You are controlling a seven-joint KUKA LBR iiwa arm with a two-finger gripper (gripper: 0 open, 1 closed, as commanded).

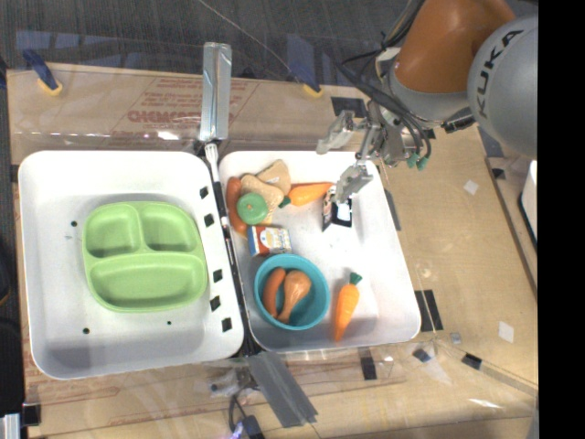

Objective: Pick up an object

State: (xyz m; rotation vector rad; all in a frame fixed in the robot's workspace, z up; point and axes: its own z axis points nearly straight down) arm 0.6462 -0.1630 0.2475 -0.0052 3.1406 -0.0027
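A toy carrot [345,305], orange with a green top, lies in the right bin [388,273] near its near-right corner, just right of a blue bowl [315,311] holding a drumstick-like piece [295,292]. More play food crowds the bin's far-left part, including a second carrot [309,192] and a green-lidded item [252,208]. Bare white floor lies around the near carrot. The jaws [340,210] hang over the bin's far middle, slightly parted, gripping nothing. A green divided plate [143,254] sits in the left bin [46,337].
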